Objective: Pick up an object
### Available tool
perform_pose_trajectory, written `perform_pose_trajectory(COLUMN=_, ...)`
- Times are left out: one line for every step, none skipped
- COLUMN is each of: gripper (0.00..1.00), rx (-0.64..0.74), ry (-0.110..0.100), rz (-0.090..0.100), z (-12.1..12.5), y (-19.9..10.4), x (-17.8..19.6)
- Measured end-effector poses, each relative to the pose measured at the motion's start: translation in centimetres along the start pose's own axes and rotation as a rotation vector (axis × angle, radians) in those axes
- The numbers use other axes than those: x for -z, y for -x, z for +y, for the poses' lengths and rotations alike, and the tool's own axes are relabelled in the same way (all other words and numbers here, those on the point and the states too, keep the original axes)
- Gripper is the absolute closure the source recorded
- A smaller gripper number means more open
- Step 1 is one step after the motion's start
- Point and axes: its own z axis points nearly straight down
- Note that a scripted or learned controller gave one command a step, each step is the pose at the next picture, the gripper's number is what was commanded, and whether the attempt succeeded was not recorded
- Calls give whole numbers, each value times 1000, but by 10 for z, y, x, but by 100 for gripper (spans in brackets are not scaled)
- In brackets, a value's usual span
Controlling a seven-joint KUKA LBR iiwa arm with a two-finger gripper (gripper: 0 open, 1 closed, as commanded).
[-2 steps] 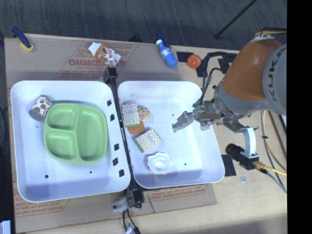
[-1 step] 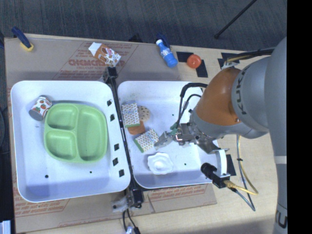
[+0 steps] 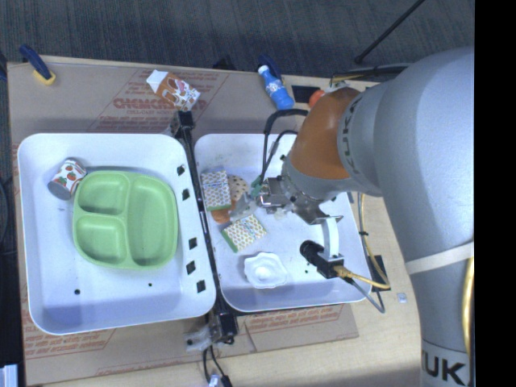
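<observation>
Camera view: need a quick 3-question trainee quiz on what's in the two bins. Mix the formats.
1. True or false: the green divided tray lies in the left bin.
2. Multiple choice: the white crumpled object lies in the right bin toward its A) near edge, B) far edge, C) left wall.
3. Fill in: the small printed cup lies beside the tray's far-left ____.

Key
1. True.
2. A: it lies low in the view, below the patterned packets near the gripper.
3. Corner.
</observation>
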Motion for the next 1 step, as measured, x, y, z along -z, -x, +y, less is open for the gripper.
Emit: perform_pose_trajectory(gripper=0, rx=-2, ry=0, rz=1, z=-86, y=4, x=-16)
